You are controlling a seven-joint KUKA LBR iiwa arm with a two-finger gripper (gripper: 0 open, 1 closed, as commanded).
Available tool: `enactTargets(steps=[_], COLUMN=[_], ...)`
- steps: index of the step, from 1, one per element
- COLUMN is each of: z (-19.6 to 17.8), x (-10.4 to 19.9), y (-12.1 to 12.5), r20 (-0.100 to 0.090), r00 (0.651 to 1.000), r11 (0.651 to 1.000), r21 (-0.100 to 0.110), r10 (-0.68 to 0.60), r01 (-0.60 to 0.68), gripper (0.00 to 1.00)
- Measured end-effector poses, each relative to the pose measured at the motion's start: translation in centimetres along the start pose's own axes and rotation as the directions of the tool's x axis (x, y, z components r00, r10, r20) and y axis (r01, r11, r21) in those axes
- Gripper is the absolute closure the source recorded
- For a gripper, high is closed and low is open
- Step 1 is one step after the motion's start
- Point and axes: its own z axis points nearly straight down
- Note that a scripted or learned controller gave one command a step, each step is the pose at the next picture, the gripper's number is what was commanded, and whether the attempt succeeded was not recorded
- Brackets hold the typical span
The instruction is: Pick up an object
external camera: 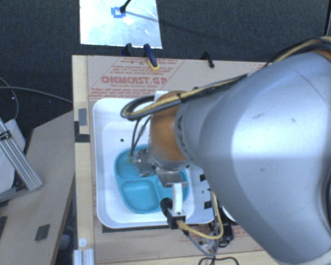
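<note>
A light blue tray-like object (140, 195) lies in the left white bin (106, 130), near its front. Behind it a second blue piece (123, 164) with a rounded edge shows, partly under the arm. My gripper (154, 173) reaches down into this bin right over the blue pieces, at their right side. The wrist with its orange band (164, 134) and a bundle of cables hide the gripper's tip. I cannot tell whether it touches or holds anything.
The big grey arm (270, 153) covers the right bin and most of the right side. Cardboard with red print (133, 79) lies behind the bins, with a blue clamp (150, 57) and a shiny metal plate (119, 15). An aluminium frame (11, 153) stands at left.
</note>
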Motion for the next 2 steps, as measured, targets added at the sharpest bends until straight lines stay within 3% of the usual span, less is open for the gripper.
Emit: enactTargets(steps=[1,2], z=[0.6,-6.5], x=[-2.9,2.3], y=[7.9,-1.2], r20=[-0.001,-0.001], r00=[1.000,1.000], r11=[0.999,0.999], r21=[0.033,0.034], r10=[0.000,-0.010], r01=[0.000,0.010], gripper=[1.00,1.00])
